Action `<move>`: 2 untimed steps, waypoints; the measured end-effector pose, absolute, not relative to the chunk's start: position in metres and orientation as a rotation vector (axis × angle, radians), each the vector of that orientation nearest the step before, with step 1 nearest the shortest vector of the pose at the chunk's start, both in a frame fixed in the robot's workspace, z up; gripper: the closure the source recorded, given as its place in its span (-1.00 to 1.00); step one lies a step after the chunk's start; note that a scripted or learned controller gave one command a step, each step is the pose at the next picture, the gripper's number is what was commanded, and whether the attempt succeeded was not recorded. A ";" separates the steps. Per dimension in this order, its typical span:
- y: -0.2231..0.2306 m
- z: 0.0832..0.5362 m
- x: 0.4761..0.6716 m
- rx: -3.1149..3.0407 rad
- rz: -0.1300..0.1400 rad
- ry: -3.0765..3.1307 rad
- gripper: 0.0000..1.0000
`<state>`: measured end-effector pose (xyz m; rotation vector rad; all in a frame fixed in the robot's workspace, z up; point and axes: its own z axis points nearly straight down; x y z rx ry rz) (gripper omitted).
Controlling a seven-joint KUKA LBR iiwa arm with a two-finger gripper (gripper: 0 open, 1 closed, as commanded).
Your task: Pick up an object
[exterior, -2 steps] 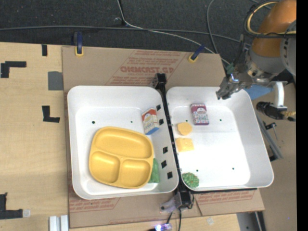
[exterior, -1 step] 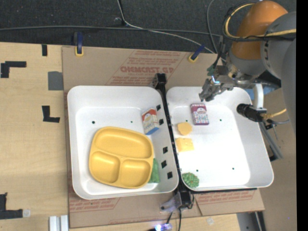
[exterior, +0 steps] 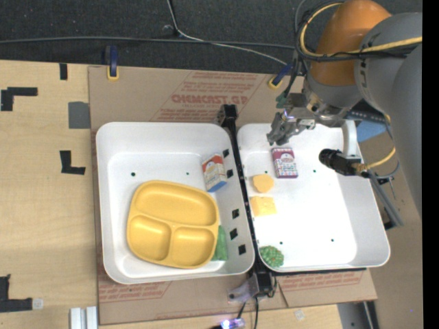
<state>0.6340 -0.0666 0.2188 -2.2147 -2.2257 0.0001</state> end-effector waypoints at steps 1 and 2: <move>-0.003 0.222 0.625 -2.212 0.000 -2.227 1.00; 0.052 0.212 0.620 -2.213 0.003 -2.226 1.00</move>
